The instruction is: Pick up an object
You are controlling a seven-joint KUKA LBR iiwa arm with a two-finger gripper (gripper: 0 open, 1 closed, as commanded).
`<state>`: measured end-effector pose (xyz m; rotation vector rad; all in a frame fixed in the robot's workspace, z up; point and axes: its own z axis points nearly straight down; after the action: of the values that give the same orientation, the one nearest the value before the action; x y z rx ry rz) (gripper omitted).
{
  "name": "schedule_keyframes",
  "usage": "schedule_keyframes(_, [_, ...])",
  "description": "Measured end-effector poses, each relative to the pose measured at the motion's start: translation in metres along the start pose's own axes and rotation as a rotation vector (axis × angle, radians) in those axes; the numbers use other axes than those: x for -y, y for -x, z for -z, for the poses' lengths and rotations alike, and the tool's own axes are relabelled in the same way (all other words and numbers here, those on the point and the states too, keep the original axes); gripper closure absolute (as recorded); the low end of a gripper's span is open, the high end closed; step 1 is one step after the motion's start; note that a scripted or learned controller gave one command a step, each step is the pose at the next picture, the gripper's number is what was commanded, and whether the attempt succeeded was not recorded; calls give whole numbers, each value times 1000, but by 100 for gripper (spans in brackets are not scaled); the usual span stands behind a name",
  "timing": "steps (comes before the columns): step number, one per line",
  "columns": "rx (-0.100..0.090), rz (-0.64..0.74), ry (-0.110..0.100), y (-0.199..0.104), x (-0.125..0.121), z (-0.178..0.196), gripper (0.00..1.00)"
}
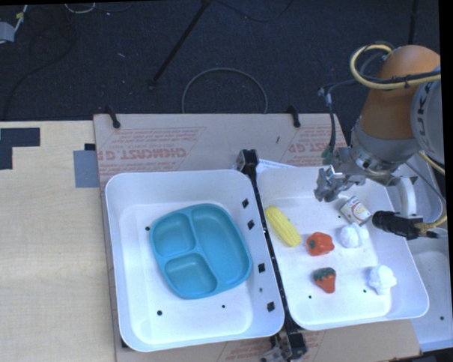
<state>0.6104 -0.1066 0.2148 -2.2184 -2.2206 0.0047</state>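
The right bin (411,300) holds several small items. A yellow corn cob (282,226) lies near its left wall. Right of the cob sit a red pepper (320,244) and a white lump (350,237). A small white can with a red label (354,209) lies on its side further back. Toward the front are a red strawberry (325,279) and another white piece (381,279). My gripper (330,187) hangs over the back of this bin, just left of the can and above the pepper in the view. No item is seen in its grasp.
The left bin (127,218) holds a blue divided plate (201,249). A black divider (261,242) runs between the bins. A black cylinder (397,223) juts in over the right bin's right edge. Cables hang around the arm (392,109).
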Motion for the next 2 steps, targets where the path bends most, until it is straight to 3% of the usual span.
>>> schedule_keyframes(2, [-3, 3, 0, -109, -2, -10, 100])
